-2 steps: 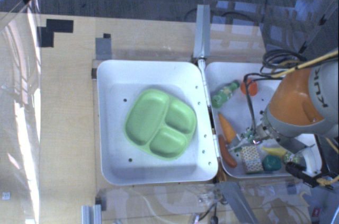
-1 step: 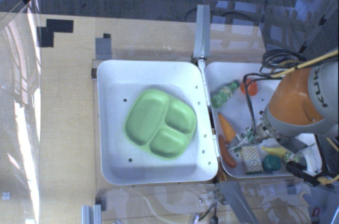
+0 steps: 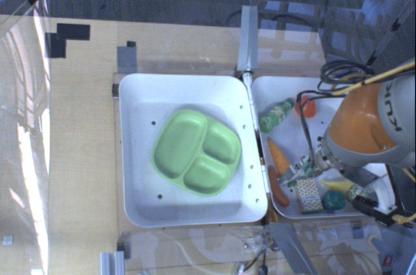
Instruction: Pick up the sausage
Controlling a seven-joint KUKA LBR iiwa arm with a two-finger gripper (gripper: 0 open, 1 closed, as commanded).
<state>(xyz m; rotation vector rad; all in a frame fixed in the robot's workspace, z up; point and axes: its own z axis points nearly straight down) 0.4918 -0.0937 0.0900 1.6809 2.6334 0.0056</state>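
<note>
The hand (image 3: pixel 305 168) hovers low in the right bin; whether released or clenched, I cannot tell. The reddish-brown, slim sausage (image 3: pixel 279 191) lies just beside it, lower-left. Best centred over its length before lowering.

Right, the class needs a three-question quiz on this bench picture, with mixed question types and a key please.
1. True or false: the green plate lies in the left bin.
2. Which thing lies nearest the sausage, just above it in the camera view? A) the carrot B) the green bottle C) the green plate
3. Fill in: the tool is over the ____ bin.

Key: 1 true; 2 A; 3 right.
</note>
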